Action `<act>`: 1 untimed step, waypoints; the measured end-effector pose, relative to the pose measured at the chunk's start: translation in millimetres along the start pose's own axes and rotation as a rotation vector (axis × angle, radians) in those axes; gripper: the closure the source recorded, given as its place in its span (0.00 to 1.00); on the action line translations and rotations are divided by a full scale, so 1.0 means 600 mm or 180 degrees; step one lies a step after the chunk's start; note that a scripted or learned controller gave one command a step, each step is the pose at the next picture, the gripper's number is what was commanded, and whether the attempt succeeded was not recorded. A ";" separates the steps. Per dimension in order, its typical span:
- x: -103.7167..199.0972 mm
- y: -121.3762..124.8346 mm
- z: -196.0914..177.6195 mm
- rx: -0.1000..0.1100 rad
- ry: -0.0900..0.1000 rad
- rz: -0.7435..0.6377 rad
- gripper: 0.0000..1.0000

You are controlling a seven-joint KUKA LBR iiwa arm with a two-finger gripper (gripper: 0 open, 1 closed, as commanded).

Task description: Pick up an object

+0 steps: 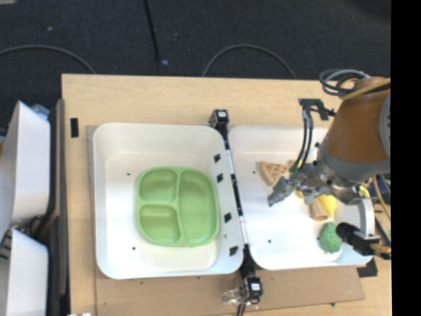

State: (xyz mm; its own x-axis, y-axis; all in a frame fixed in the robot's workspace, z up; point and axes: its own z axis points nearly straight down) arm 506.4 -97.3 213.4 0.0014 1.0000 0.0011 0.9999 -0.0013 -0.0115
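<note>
My gripper [281,191] hangs low over the middle of the right bin [283,252], reaching in from the right under the orange-banded wrist. A tan wedge-shaped piece [272,170] lies just behind it, close to its tip. A yellow object [323,207] sits right of the gripper, partly hidden beneath the wrist. A green lumpy object [330,239] rests near the bin's front right corner. I see nothing held in the gripper.
The left bin [112,249] holds a light green divided plate [177,206] at its centre. A black-clipped divider [230,196] separates the two bins. The wooden bench [145,97] surrounds them, with white boxes [26,170] off to the left.
</note>
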 end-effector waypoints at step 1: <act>0.000 0.005 -0.010 -0.0041 -0.0005 -0.0009 0.00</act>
State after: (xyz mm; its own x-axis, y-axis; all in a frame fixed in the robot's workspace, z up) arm 509.2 -97.1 219.3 -0.0016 1.0000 -0.0004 1.0000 0.0016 0.0014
